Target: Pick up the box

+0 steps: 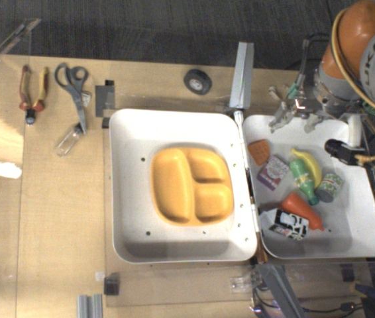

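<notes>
Box pickup looks barely begun, judging by how things lie. Going from the left: pliers (30, 93) and scissors (75, 98) rest on the bare bench (42, 230), well apart from any work. Next comes the left bin (128, 244), which holds 1 yellow divided tray (191, 183) at its middle. A roll of black tape (198, 81) sits on the bench beyond that bin.

The right bin (360, 244) carries the clutter: an orange-brown piece (260, 152) near its top left corner, the small purple box (273, 171) just below it, a black-and-white packet (291, 224) lower down, a carrot (301, 209), a green bottle (303, 177) beside a banana (309, 164), and a small can (329, 186). The purple box is my guess for the target; it lies flat and untouched.

The gripper (296, 113) hangs over the bin's far rim, apart from the box, fingers spread wide with nothing between them. Left to do: travel down and leftward to the box, close, lift.
</notes>
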`<state>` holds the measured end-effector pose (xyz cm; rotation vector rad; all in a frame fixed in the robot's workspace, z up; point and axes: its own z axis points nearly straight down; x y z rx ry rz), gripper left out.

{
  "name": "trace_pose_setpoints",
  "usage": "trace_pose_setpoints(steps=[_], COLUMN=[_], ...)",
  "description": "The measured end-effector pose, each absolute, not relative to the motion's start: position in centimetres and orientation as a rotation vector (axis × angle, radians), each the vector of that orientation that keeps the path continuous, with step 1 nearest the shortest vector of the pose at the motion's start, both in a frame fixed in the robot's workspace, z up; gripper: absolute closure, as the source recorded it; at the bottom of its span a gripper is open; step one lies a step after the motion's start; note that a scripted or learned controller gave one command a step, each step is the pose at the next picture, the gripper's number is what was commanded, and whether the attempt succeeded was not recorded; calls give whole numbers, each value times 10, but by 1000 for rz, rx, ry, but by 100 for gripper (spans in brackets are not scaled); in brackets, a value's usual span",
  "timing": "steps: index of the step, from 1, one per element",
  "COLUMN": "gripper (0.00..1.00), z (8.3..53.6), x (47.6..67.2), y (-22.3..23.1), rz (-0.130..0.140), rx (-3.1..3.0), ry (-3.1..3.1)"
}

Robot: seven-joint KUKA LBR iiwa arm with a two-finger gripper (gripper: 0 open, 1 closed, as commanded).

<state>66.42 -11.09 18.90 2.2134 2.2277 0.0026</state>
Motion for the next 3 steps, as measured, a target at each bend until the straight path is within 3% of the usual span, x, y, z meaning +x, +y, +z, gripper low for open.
trace_pose_setpoints(steps=[1,2,3], gripper=[0,0,100], z=[97,90,101], x=[617,582,584], y=[-91,-84,-84], rz=[6,14,21], rx=[2278,2318,2312], ry=[2159,2105,2102])
